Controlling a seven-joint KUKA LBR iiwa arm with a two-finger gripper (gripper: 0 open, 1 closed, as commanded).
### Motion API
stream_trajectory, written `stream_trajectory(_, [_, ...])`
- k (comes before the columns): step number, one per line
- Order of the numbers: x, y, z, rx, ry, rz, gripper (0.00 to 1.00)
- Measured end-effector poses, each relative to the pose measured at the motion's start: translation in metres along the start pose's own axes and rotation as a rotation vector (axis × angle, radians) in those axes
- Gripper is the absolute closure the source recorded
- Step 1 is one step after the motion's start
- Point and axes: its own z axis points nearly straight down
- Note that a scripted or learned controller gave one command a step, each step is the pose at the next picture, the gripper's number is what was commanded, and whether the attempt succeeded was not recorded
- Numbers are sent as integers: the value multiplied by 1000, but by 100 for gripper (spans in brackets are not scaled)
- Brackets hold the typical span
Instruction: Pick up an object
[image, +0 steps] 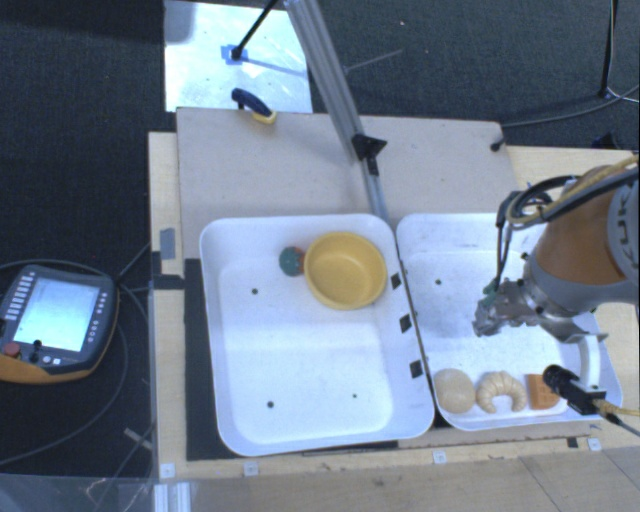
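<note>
fixed overhead camera, slanted down, both bins (300, 235)

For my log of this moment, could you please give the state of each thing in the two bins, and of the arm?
Yellow bowl: upright, in the left bin.
Green ball: touching the bowl's left side.
Pale round piece, croissant, orange piece: in a row along the right bin's near edge.
Gripper: above the right bin, holding nothing visible.

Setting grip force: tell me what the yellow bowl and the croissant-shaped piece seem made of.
Yellow bowl: probably plastic, judging by its uniform colour and smooth, slightly glossy, thin rim. Croissant-shaped piece: likely a moulded plastic or rubber toy food, with a pale, even colour and ridged surface; hard or soft can't be told from here.
</note>
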Motion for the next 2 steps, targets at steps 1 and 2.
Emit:
stream_trajectory(1, [3,-5,-59,-3,0,-1,100])
stream_trajectory(2, [13,-4,-108,-4,0,-2,100])
